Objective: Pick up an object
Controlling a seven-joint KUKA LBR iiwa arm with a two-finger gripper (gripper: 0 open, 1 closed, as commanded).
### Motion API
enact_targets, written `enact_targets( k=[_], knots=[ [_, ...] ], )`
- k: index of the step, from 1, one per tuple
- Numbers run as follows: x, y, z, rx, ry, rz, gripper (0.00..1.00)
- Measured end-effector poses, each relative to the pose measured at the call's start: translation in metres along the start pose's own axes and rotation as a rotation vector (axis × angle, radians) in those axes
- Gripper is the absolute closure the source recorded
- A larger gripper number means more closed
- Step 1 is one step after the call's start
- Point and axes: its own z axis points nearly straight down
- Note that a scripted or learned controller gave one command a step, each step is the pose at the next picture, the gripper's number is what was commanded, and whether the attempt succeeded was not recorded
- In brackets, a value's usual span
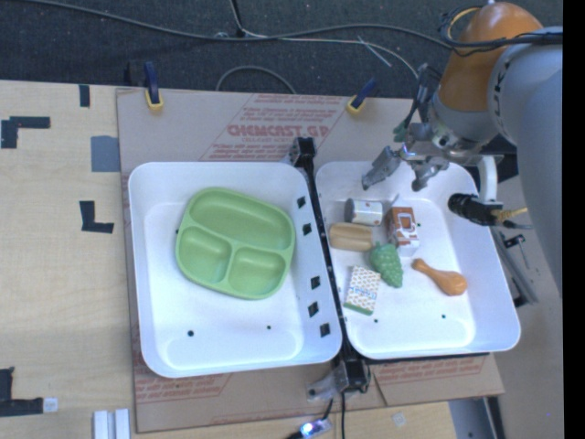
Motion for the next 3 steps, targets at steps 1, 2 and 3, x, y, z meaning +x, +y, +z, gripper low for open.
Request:
enact_targets(
  k=[1, 2, 3],
  knots=[
    [0.000, 0.003, -0.010, -0.015, -0.002, -0.003, 0.00],
    [-0.004, -0.006, 0.041, -0.011, -0.004, -0.002, 0.00],
    [-0.003, 0.001, 0.061, -0.037, -0.005, -0.005, 0.00]
  ],
)
